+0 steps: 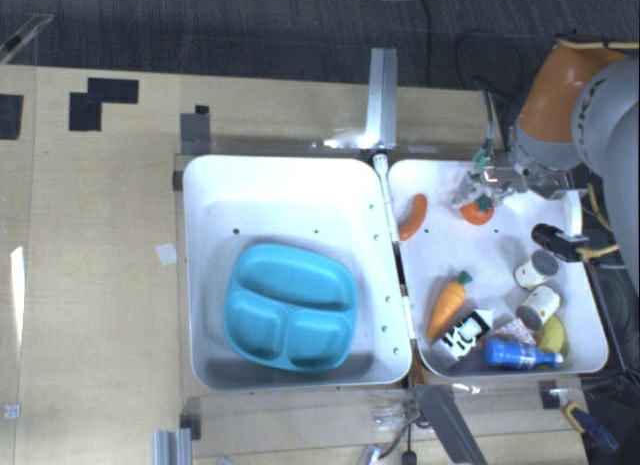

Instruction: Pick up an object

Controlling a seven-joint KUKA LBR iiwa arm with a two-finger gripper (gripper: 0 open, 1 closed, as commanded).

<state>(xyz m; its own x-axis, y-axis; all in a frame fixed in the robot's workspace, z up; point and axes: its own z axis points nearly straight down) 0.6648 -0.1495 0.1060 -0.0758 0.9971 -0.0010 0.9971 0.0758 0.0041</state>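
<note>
My gripper (482,189) hangs low over the far part of the right bin (500,178). Just in front of it, touching or nearly touching its tip, sits a small orange-red fruit with a green top (478,214). An orange-red sausage-shaped piece (412,215) lies by the bin's left wall. Nearer the front are a carrot (447,304), a black-and-white block (465,333), a blue bottle (520,356), a yellow fruit (552,335) and two pale cylinders (535,272) (541,303).
The left bin (215,188) holds a blue divided plate (290,305). A metal post (382,103) stands behind the wall between the bins. The arm's orange band (555,93) looms over the right bin's far right corner.
</note>
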